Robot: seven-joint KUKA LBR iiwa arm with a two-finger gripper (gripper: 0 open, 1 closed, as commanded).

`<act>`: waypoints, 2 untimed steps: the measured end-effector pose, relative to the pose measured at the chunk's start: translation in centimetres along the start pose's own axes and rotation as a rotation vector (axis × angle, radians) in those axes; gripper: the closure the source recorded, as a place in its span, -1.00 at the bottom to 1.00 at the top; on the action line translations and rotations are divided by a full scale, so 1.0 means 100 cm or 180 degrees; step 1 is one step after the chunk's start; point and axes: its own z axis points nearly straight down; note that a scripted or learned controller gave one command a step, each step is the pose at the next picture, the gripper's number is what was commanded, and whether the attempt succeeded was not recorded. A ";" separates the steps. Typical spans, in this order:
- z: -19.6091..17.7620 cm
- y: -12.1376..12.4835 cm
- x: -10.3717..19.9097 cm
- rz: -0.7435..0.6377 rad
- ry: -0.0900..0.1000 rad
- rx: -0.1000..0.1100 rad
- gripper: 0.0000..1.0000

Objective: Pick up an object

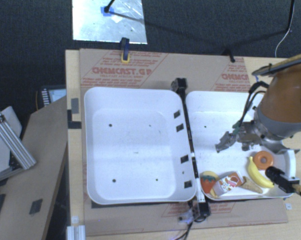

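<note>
Cardboard covers the bench under two white bins. The right bin (pixel 210 116) has the candidates crowded along its near wall: tomato (pixel 208 182), packet (pixel 228 182), banana (pixel 254 172) and orange (pixel 263 159). That crowding is the risk. A descent could land between neighbours, jam them against the wall, or send round fruit rolling. The arm (pixel 285 99) leans in from the right, with the gripper (pixel 224 143) over bare bin floor near the cluster. I cannot tell whether it is wide or narrow.

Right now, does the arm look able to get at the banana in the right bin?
Probably yes: the banana lies uncovered in the right bin, near the tool. The round orange fruit close beside it could hamper a clean grip.
</note>
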 end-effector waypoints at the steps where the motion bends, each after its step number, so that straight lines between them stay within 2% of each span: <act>1: 0.009 -0.018 -0.103 0.0027 -0.0015 -0.0047 -1.00; 2: -0.073 -0.016 -0.121 0.0008 -0.0029 -0.0078 -1.00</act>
